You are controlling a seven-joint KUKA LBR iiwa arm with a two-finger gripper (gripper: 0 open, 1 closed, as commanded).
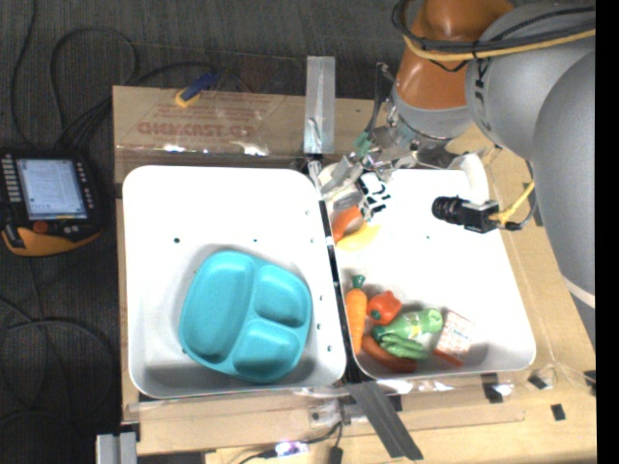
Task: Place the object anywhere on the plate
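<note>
Illumination is bright and even from overhead. The white bins [426,249] are overexposed, and shadows are soft. Focus is slightly soft throughout.

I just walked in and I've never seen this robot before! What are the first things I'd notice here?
The bright blue plate jumps out first; it sits in the left bin, tilted against the bin's near wall. Next comes the big grey arm with its orange band, reaching in from the right, its gripper low over the far left corner of the right bin beside something orange. A colourful heap of toy food, with a carrot, lies at that bin's near side.
</note>
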